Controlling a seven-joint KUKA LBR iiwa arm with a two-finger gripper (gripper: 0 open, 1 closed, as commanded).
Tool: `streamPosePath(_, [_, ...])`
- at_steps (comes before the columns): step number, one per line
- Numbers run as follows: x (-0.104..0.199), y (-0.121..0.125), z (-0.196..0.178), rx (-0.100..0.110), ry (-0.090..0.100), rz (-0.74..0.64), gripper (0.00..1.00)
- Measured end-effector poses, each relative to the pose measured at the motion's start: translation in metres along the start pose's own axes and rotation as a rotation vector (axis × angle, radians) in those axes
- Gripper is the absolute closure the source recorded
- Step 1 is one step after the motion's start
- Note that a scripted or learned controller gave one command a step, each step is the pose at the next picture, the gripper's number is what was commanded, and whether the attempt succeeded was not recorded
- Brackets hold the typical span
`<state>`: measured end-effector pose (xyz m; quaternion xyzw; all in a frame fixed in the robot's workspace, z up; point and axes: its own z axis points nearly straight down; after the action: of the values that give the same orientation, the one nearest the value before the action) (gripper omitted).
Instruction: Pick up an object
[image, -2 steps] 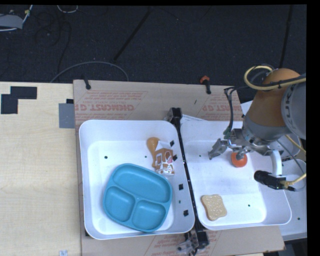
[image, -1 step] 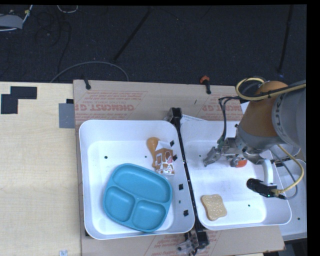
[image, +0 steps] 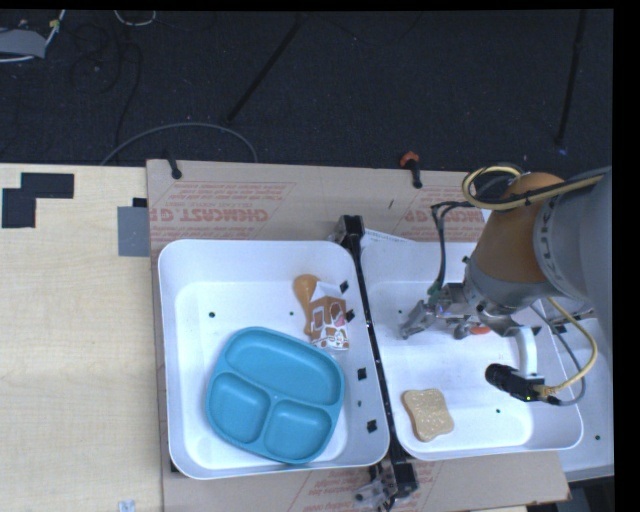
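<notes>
Nearest you: blue divided plate (image: 274, 394) lying in left bin (image: 185, 300), toward its front. In right bin (image: 560, 440), tan bread-slice toy (image: 428, 413) lies near front-left corner, untouched. Farther back in left bin: small printed packet (image: 328, 324) beside brown toy piece (image: 306, 289), both near divider. Arm (image: 520, 250) reaches into right bin's back half; gripper (image: 432, 318) low over bin floor, well apart from bread slice. You cannot tell finger spread from here.

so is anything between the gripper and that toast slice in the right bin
Nothing visible does. The gripper sits over the right bin, and the toast slice lies on bare bin floor toward the near wall, with open white floor between them.
</notes>
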<state>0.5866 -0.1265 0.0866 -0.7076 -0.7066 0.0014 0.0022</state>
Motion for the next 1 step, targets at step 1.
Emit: streamPosePath(1, [-0.0010, -0.0002, -0.0109, 0.000, 0.000, 0.004, 1.00])
